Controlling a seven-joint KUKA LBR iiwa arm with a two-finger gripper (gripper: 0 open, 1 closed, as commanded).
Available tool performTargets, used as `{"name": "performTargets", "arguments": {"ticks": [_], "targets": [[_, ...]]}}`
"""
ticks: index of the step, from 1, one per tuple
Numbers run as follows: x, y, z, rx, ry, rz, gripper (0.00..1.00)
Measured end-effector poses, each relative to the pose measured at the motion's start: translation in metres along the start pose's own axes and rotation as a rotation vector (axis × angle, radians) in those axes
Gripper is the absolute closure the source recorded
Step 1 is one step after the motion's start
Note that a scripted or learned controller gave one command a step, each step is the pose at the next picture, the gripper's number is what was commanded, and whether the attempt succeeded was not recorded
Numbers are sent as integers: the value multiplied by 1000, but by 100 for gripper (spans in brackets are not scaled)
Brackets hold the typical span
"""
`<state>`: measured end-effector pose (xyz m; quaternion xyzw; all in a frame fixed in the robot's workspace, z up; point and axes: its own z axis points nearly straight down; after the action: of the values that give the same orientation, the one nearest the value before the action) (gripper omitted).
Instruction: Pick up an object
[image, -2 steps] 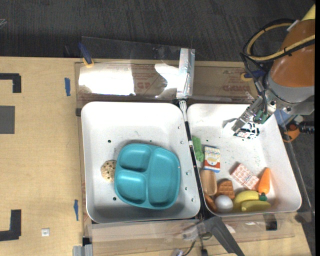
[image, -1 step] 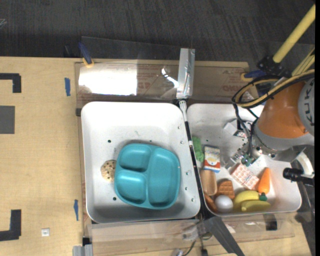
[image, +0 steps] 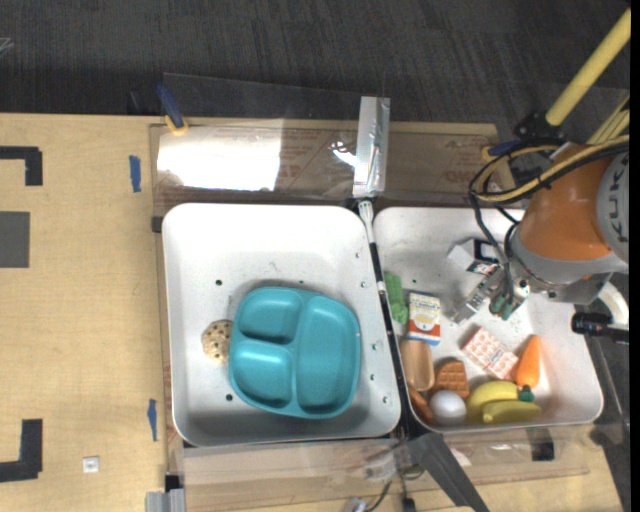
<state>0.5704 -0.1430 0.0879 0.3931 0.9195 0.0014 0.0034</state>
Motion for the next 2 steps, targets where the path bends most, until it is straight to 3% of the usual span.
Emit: {"name": "performTargets", "arguments": {"ticks": [1,2], "targets": [[12,71,-103,-5,-5,-48,100],[12,67,-97,2,3,-44,0]]}}
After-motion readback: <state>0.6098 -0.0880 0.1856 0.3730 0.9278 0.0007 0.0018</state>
